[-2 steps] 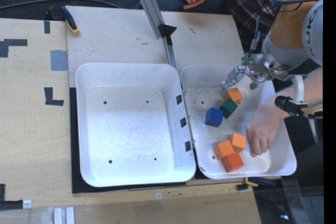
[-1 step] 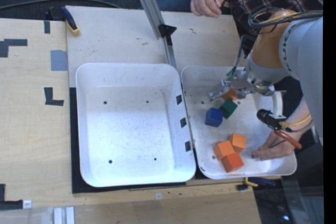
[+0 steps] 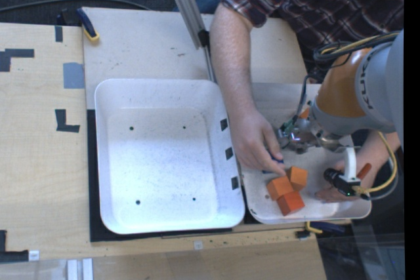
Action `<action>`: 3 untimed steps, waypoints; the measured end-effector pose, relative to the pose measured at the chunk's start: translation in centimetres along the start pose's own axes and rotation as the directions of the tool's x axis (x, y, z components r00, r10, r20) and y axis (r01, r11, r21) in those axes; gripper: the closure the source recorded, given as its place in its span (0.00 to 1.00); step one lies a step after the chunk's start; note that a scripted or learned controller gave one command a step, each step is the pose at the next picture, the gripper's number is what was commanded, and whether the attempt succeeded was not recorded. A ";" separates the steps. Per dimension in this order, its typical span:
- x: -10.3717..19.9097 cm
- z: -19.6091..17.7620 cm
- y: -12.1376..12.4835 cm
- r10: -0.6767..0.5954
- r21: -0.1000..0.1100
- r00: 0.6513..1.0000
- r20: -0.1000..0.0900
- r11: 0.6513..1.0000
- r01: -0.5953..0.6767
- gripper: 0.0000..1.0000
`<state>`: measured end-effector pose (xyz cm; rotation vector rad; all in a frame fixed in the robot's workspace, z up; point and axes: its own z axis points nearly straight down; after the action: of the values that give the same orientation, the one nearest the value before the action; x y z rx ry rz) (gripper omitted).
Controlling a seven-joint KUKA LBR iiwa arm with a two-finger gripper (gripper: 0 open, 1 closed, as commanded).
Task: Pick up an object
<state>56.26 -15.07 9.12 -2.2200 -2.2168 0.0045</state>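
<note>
Roughly three orange blocks point(image 3: 287, 191) sit clustered in the right bin point(image 3: 341, 210), just below-left of the gripper point(image 3: 293, 138). Can't tell gripper state. One person's hand point(image 3: 258, 147) reaches in directly left of the gripper, fingers at the blocks, crowding access. One left bin point(image 3: 108, 141) lies further left on the surface point(image 3: 39, 160).
</note>
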 end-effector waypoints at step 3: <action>2.3 -8.0 2.9 -0.008 -0.008 1.000 -0.001 1.000 0.008 1.00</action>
<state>59.20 -12.78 17.15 -2.2146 -2.2295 -0.0063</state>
